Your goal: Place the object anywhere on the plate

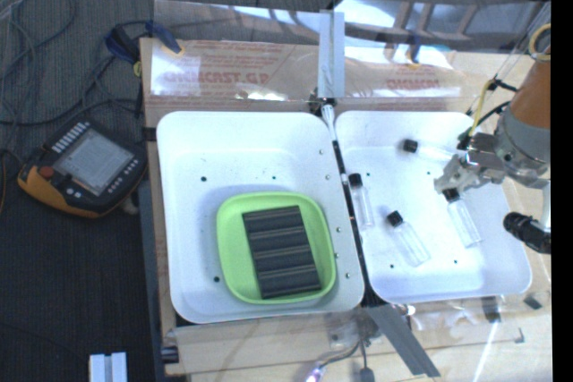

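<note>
A square green plate (229, 224) lies in the left bin (201, 161), toward its front. A dark grey ridged block (281, 251) lies flat on the plate and covers most of it. The gripper (453, 182) hangs low over the right side of the right bin (421, 277), far from the plate. Just below it lies a clear vial (466, 222), whose upper end sits right under the gripper. Whether the gripper touches the vial I cannot tell.
Other clear vials with black caps lie in the right bin: one along the left wall (359, 198), one near the middle (405, 233), one at the back (411, 145). A teach pendant (85, 167) lies on the floor at left.
</note>
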`<state>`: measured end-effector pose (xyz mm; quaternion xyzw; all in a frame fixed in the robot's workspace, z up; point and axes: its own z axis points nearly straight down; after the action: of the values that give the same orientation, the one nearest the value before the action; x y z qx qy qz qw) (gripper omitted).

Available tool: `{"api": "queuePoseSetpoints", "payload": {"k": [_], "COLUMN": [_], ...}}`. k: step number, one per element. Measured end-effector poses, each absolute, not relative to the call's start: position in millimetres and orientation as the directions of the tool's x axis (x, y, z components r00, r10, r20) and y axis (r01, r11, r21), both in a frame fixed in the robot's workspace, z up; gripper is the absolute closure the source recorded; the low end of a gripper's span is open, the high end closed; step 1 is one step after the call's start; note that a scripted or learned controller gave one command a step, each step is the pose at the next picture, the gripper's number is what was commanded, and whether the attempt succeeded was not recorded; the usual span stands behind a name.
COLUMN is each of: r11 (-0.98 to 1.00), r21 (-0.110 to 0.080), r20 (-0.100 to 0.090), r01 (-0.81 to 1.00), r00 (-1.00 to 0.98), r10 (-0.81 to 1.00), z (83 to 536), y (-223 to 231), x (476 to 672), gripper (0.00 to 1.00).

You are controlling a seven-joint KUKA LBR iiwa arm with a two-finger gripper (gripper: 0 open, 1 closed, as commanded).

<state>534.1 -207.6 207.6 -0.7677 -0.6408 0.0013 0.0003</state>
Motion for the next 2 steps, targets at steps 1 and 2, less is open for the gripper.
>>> {"api": "queuePoseSetpoints", "payload": {"k": [1, 2], "r11": [-0.179, -0.193], "r21": [-0.002, -0.001], "r20": [-0.002, -0.001], "r01": [0.984, 0.981], "r00": [0.179, 0.193], "r10": [0.984, 0.981], "z": [208, 229], "y": [-208, -216], "x": [534.2, 557.4], "gripper": [0.0, 0.0]}}
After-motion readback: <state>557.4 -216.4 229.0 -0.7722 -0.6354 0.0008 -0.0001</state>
